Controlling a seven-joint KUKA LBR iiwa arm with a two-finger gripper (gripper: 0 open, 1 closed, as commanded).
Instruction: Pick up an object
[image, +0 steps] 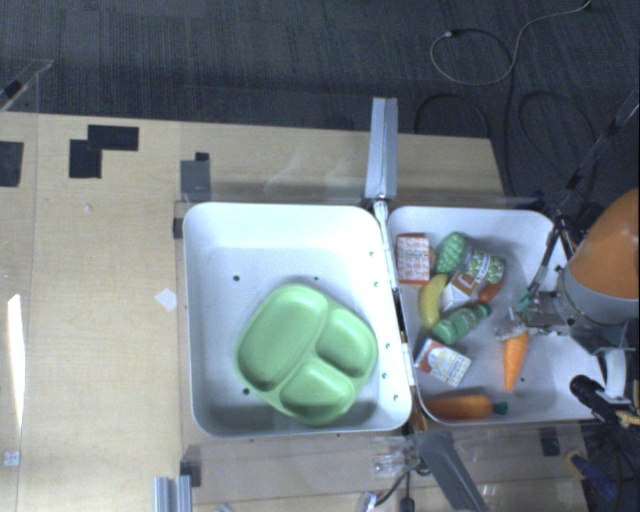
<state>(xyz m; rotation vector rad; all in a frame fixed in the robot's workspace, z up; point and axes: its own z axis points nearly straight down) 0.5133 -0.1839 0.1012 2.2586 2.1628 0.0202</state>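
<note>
My gripper (523, 320) hangs low over the right side of the right bin (535, 232), just above the top end of a small orange carrot (513, 362) that lies upright in the view. Left of it lie a green bottle (461, 323), a yellow banana (432, 299), a green and orange packet (477, 275) and a small white carton (443, 363). A longer orange vegetable (463, 406) rests along the bin's front wall. I see nothing between the fingers.
The left bin (215, 300) holds a green divided plate (308, 352). A red and white box (412, 257) and a green item (452, 248) lie at the back of the right bin. The arm's orange band (612, 250) rises at the right edge.
</note>
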